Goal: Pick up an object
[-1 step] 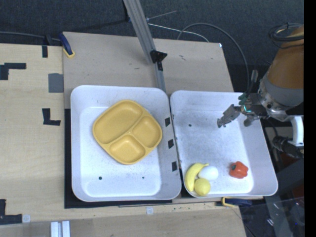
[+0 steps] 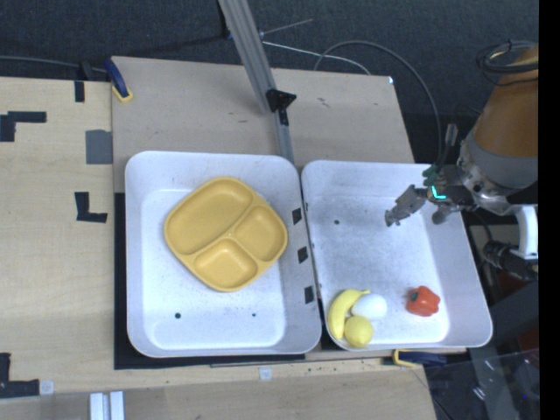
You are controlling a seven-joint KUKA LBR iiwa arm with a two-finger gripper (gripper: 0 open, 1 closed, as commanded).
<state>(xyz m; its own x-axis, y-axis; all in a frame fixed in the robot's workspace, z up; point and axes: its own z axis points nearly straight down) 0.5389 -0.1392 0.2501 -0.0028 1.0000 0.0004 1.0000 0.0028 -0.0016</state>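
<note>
Two-finger grey gripper [image 2: 418, 206] hovers over the right white bin [image 2: 350, 191], fingers apart, holding nothing; the small red plastic pepper [image 2: 423, 301] lies at its 6 o'clock, well apart.

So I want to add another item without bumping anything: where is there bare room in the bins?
Right bin: its middle floor is bare, between the gripper above and the banana, egg, lemon and red pepper crowding the near edge. Left bin: a bare strip below the yellow tray.
</note>
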